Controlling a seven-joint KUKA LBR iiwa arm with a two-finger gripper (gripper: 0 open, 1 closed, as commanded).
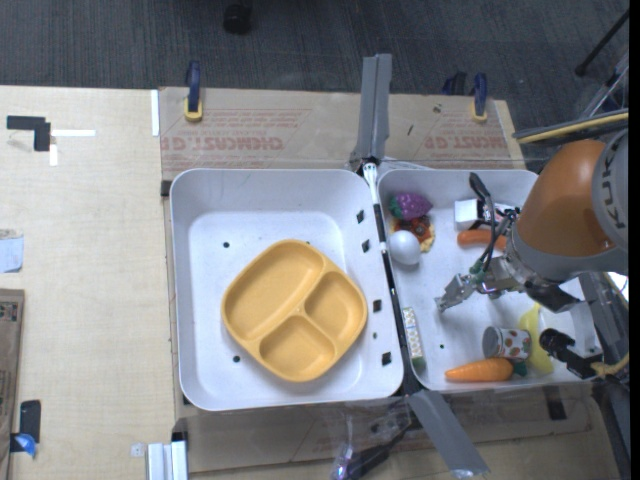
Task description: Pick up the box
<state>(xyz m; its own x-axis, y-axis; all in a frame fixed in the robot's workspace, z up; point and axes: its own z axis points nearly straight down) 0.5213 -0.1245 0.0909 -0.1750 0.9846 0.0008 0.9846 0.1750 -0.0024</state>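
Observation:
A small white box (467, 211) sits near the back of the right bin (452, 176). A long narrow printed box (410, 332) lies along that bin's left wall. My gripper (455, 291) hangs low over the bare middle of the right bin, pointing left. It is in front of the white box and to the right of the narrow box, apart from both. I see nothing held in it. The grey arm with its orange band (565, 208) covers the bin's right side.
The right bin also holds purple toy grapes (410, 206), a white ball (404, 247), an orange carrot (479, 370) at the front, another orange piece (476, 236), a small can (505, 343) and a yellow item (533, 328). A yellow divided plate (293, 310) lies in the left bin (190, 268).

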